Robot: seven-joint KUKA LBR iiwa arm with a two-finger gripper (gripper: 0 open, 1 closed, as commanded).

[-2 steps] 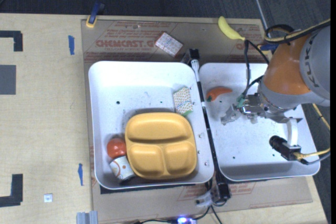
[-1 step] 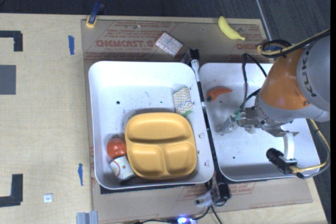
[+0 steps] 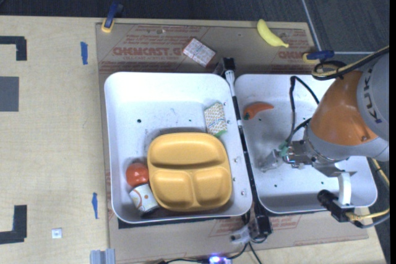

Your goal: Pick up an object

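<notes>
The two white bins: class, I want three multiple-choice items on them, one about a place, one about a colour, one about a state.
1. Where does the yellow compartment tray lie?
A. left bin
B. right bin
C. on the cardboard behind the bins

2. What colour is the small curved piece at the right bin's back left?
A. blue
B. orange
C. green

3. Where is the pincer?
A. down in the right bin
B. over the left bin
C. outside both bins

Key: 1 A, the tray fills the left bin's front half. 2 B, it is plainly orange. 3 A, the arm's tip sits low over the right bin's floor.
</notes>
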